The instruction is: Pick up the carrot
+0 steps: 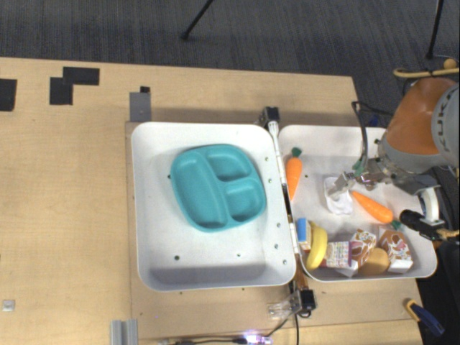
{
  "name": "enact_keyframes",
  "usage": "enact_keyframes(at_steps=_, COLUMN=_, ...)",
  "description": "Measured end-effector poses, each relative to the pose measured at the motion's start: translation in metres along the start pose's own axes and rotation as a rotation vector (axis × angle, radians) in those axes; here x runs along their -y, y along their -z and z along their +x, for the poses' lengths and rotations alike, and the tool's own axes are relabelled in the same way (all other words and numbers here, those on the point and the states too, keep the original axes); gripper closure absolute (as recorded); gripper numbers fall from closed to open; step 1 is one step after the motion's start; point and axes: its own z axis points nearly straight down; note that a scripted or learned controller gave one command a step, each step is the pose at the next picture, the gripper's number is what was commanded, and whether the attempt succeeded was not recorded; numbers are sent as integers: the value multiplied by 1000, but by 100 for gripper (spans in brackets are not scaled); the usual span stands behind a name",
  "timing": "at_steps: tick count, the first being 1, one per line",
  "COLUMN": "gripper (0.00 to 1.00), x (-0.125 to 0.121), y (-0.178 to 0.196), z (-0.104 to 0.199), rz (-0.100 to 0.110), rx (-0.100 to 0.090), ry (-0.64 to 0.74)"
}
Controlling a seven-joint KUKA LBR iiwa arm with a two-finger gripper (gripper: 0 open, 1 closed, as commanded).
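One carrot (293, 176) with a green top lies lengthwise along the left wall of the right bin (323, 136). A second orange carrot (373, 207) lies at a slant near the bin's right side. My gripper (359, 177) hangs over the middle of the right bin, just above and left of the second carrot's upper end. It is also next to a crumpled white object (337, 196). Nothing can be seen held in it. The grey arm with its orange band (420, 124) reaches in from the right.
The left bin (151, 192) holds a teal divided plate (217, 186). In the front of the right bin lie a banana (316, 245), a small blue item (302, 230), and several small food boxes (374, 252). A black part (419, 223) sticks in at the right rim.
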Motion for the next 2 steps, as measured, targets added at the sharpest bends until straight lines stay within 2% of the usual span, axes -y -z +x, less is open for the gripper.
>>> enact_keyframes(at_steps=1, gripper=0, x=61, y=-3, z=-31, rz=-11, rx=4, ry=111)
enact_keyframes(at_steps=2, gripper=100, x=54, y=13, z=-31, rz=-28, rx=11, ry=110)
